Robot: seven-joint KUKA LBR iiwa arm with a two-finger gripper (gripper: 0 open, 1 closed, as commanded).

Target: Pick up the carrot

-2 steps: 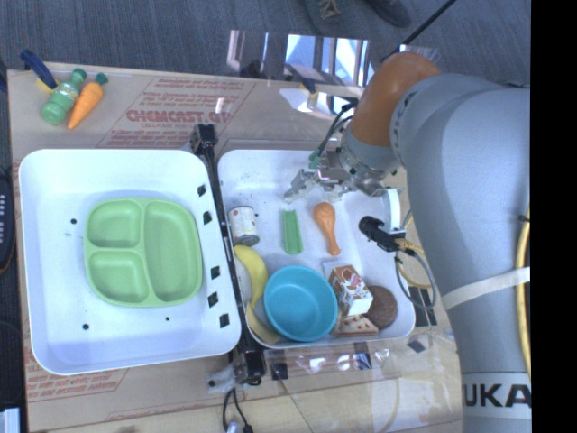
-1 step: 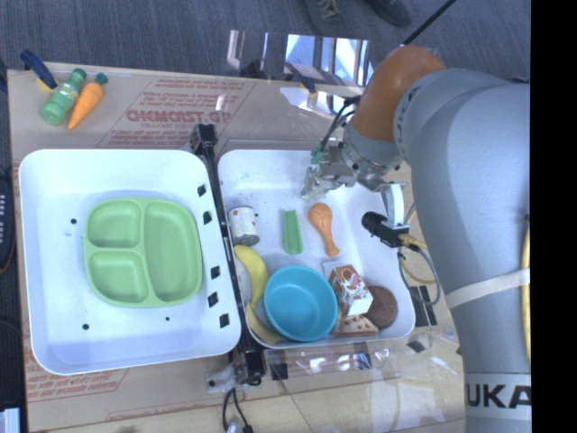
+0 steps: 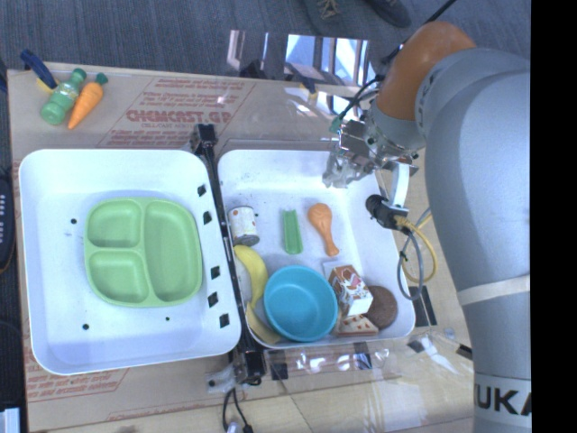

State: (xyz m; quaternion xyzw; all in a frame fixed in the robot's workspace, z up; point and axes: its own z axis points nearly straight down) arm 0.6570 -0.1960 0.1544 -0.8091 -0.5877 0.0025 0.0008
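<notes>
An orange carrot [image 3: 86, 103] with a green top lies on the bench outside the bins, at the far left back corner, beside a green bottle [image 3: 60, 99]. A second orange, carrot-like piece [image 3: 322, 226] with a bulbous end lies in the right bin [image 3: 270, 165], near its middle. My gripper [image 3: 339, 173] hangs over the right bin's back edge, a short way behind and right of that orange piece and far from the carrot on the bench. Nothing shows between its fingers.
The left bin [image 3: 45, 269] holds a green divided plate [image 3: 144, 249]. In the right bin lie a small can [image 3: 242, 225], a green stick [image 3: 291, 231], a banana [image 3: 253, 270], a blue bowl [image 3: 300, 302], a small printed box [image 3: 350, 290] and a brown disc [image 3: 385, 306].
</notes>
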